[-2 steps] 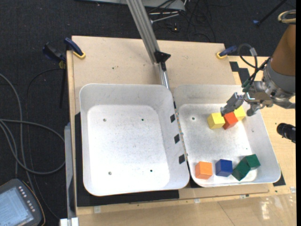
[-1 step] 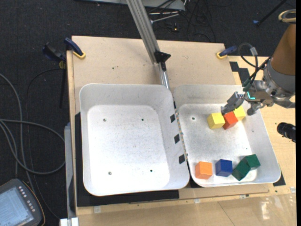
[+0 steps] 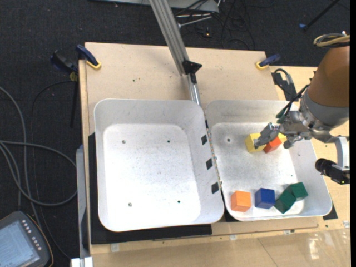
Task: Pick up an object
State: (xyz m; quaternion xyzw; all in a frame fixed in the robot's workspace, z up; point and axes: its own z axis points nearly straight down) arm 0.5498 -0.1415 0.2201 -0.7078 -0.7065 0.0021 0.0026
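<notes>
Seen from above, the wooden counter (image 3: 139, 74) carries two shallow white plastic bins side by side. The left bin (image 3: 105, 149) shows a bare speckled floor. The right bin (image 3: 233, 118) holds six small blocks: along its near edge, from left to right, an orange cube (image 3: 241, 200), a blue cube (image 3: 265, 198) and two dark green blocks (image 3: 291, 197) touching each other; higher up, toward the bin's middle, a yellow block (image 3: 253, 143) lies touching a red-orange block (image 3: 272, 144) on its right. The grey two-finger gripper (image 3: 276, 134) of the arm, which enters from the right, sits directly over this upper pair, its tips at the red-orange block and just right of the yellow one. Whether the gripper is released, clenched or grasping either block cannot be told from this slanted view. The likeliest target is judged to be this pair, lying immediately below the gripper and to its left.
</notes>
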